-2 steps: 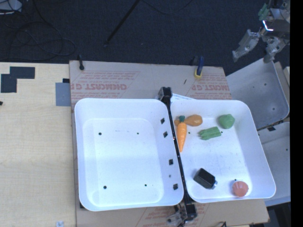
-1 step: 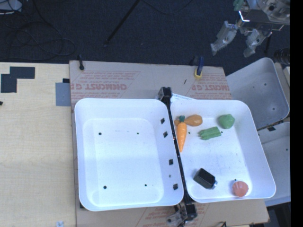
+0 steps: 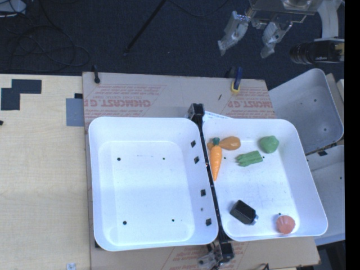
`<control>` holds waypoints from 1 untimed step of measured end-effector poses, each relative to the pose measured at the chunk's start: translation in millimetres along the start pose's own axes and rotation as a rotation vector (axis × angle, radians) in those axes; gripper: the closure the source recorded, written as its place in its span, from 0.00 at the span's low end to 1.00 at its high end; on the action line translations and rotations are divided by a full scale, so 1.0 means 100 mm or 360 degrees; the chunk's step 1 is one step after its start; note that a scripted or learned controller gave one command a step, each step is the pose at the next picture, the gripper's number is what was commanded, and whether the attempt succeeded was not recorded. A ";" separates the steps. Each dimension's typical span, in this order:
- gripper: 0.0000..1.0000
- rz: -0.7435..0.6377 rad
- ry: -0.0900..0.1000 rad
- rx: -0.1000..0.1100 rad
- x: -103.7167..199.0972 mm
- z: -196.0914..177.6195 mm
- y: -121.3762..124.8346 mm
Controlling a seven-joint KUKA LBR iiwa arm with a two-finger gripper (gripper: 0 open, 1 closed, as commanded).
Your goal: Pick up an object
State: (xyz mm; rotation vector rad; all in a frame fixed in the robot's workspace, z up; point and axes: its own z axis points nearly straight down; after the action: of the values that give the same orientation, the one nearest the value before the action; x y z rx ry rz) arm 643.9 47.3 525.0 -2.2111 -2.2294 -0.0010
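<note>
— Where did your things sit?

— All in your right bin (image 3: pixel 304 204); your left bin (image 3: pixel 95 167) lay beside it, touching along the middle. The carrot (image 3: pixel 215 161) lay against the dividing wall at ten o'clock of the right bin, with the gourd (image 3: pixel 230 143) touching it at two o'clock.

— And the rest?

— The pod (image 3: pixel 249 158) sat near the bin's twelve o'clock, the lime (image 3: pixel 269 144) just beyond it at one o'clock. The block (image 3: pixel 243 212) lay at seven o'clock, the ball (image 3: pixel 285 224) at five. Your gripper (image 3: pixel 254 38) hung well behind both bins.
</note>
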 end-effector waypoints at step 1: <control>0.00 0.0007 -0.0003 0.0003 0.61 0.02 0.00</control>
State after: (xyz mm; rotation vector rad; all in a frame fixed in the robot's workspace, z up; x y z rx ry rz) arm 643.9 108.2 522.6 -2.2155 -2.2245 0.0032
